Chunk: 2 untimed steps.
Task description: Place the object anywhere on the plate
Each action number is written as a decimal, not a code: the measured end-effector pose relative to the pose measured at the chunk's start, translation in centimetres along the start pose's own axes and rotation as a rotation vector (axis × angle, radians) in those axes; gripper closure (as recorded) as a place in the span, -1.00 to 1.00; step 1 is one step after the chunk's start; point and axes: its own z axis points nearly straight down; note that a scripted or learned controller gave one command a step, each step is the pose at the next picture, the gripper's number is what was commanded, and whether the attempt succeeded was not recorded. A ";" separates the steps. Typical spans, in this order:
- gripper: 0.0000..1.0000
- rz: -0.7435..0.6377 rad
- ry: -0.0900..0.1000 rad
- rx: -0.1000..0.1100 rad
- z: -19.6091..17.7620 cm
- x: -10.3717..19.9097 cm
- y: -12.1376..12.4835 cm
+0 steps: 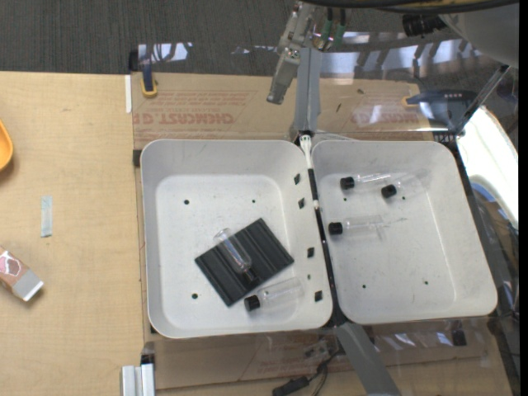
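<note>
A black ribbed plate (262,252) lies tilted in the left bin (165,221), toward its front. A clear plastic tube (233,250) rests on top of the plate, near its middle. A second clear tube with a black cap (272,294) lies on the bin floor, touching the plate's lower right edge. In the right bin (445,287) lie three more clear tubes with black caps: two near the back (367,180) (403,186) and one (359,224) at the left middle. Part of the grey arm (488,15) and its cables sit high at the top right, away from both bins.
A grey upright post (307,89) with a metal bracket stands behind the seam between the bins. Brown cardboard (214,110) lies behind the bins. On the wooden bench to the left are a small grey strip (46,217) and a red-and-white block (18,275).
</note>
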 end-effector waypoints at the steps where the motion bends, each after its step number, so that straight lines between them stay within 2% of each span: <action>1: -1.00 -0.497 -0.001 -0.002 -0.1 2.1 3.9; 2: -1.00 -1.111 -0.002 -0.004 0.0 0.7 3.9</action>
